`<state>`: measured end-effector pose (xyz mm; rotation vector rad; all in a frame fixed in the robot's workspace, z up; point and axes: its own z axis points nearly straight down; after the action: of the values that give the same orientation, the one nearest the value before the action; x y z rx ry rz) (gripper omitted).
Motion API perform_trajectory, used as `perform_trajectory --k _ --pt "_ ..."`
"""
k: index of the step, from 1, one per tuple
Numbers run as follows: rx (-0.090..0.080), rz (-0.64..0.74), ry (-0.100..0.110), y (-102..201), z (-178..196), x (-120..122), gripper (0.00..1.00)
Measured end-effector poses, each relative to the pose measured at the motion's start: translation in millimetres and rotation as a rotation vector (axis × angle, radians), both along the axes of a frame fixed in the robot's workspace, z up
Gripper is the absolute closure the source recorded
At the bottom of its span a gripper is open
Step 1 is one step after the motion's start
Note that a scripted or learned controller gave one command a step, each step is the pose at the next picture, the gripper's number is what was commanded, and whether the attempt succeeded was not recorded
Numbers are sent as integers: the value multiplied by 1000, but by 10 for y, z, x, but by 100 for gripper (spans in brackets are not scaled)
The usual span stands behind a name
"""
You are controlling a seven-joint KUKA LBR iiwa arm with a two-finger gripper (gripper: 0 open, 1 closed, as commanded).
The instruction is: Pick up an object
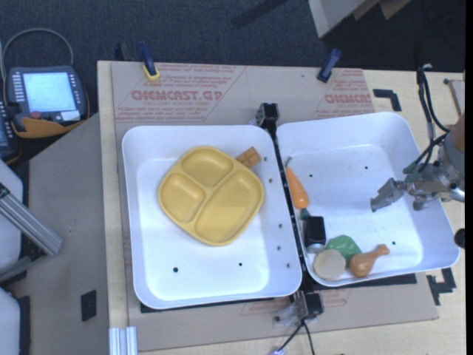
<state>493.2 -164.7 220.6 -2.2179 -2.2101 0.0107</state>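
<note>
The arm enters over the right rim of the right bin, and most of it is cut off by the frame edge, so little more than the wrist hardware and the gripper can be seen. The gripper hangs over the bin's right half, with grey finger parts reaching toward the bin's middle; whether those fingers are spread or pressed together cannot be told at this angle, and nothing is visible between them. The graspable objects sit well apart from it, gathered along the bin's left wall and near-left corner. An orange toy carrot lies lengthwise against the left wall, its tip toward the far edge. Just nearer along that wall is a small black block, its exact shape hard to make out. In the near-left corner a pale round disc-like piece rests against a green item that it partly covers, so the green item's form stays unclear. Beside them lies an orange-brown toy drumstick, narrow end pointing toward the bin's right side. In the left bin a yellow divided plate lies tilted in the far half, and a small brown object peeks out at its far-right rim, mostly hidden behind it.
</note>
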Motion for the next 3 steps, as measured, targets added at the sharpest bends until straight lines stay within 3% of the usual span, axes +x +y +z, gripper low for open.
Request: perform_trajectory --k 1,3 --pt "-3 4 -12 4 58 28 0" --pt "0 3 -6 -48 -838 62 0"
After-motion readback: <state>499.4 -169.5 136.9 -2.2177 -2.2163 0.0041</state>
